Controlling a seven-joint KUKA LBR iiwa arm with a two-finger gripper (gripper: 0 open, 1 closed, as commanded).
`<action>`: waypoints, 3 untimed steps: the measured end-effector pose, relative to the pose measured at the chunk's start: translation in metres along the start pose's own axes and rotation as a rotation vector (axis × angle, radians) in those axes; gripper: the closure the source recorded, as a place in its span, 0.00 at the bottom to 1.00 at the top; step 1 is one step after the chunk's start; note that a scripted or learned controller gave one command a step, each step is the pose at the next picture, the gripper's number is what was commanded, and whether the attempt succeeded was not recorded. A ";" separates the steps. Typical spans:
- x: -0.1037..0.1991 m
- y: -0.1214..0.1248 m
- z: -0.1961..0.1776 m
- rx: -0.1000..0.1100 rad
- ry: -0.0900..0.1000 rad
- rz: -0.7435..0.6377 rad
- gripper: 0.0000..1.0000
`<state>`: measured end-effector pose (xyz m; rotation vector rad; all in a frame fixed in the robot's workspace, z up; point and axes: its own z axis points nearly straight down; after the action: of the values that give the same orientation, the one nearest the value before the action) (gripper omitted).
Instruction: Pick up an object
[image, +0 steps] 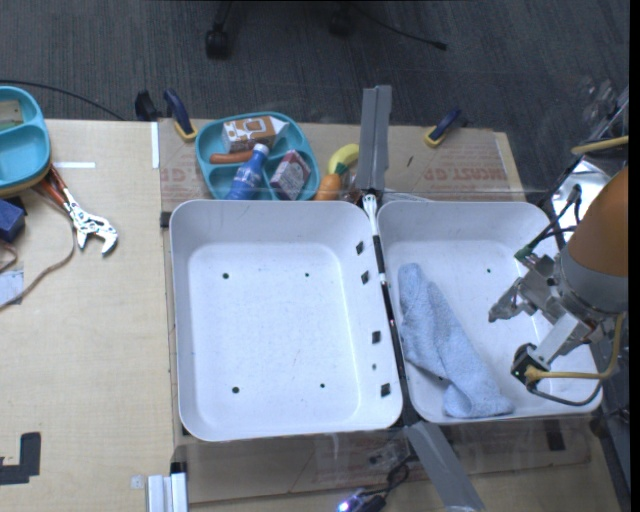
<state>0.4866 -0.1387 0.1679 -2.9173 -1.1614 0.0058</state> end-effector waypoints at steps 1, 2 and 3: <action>0.015 0.019 0.044 0.001 -0.001 0.025 0.00; -0.027 0.048 -0.010 -0.001 0.000 -0.019 0.00; -0.058 0.047 -0.040 0.000 0.000 0.127 0.00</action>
<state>0.4773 -0.2129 0.2083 -2.9855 -0.9742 0.0057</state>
